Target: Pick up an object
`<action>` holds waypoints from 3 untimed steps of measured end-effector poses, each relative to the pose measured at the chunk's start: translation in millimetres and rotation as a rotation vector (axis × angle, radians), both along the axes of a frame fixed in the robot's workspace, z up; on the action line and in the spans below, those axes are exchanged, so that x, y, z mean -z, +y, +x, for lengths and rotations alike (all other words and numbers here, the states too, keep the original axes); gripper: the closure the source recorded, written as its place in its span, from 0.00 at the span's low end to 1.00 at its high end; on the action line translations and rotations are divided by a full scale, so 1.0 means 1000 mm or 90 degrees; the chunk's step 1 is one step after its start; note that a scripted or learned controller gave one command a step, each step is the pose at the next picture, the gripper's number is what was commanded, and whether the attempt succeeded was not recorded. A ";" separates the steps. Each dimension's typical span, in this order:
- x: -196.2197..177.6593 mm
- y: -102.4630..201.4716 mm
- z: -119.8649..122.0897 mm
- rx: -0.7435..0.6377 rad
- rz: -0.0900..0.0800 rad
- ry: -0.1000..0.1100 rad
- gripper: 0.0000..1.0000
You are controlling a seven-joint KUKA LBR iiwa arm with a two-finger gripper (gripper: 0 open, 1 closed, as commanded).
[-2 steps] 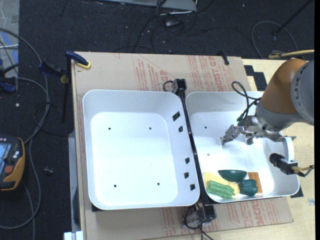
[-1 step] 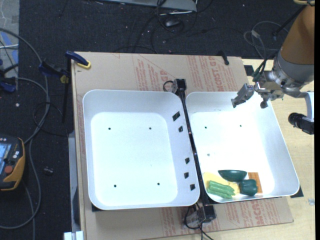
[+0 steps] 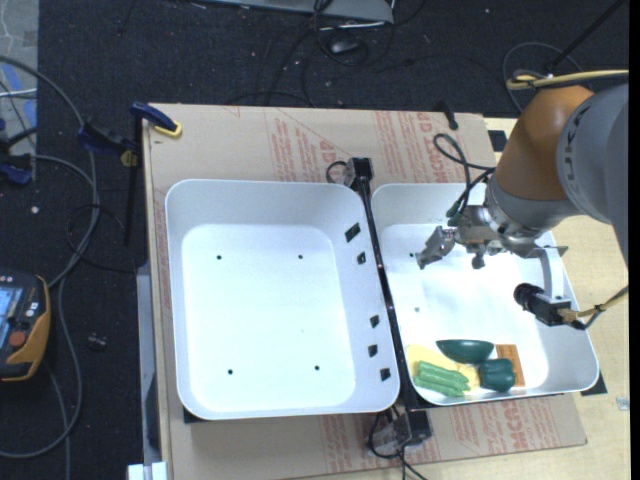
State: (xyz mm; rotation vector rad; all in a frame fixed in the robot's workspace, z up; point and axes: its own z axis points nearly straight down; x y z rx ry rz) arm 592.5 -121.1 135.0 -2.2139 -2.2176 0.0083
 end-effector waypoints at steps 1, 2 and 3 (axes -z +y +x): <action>0.049 -0.033 0.032 0.002 -0.001 -0.004 0.00; 0.036 -0.032 0.033 0.001 -0.001 -0.006 1.00; -0.058 0.074 0.068 -0.005 0.000 -0.012 1.00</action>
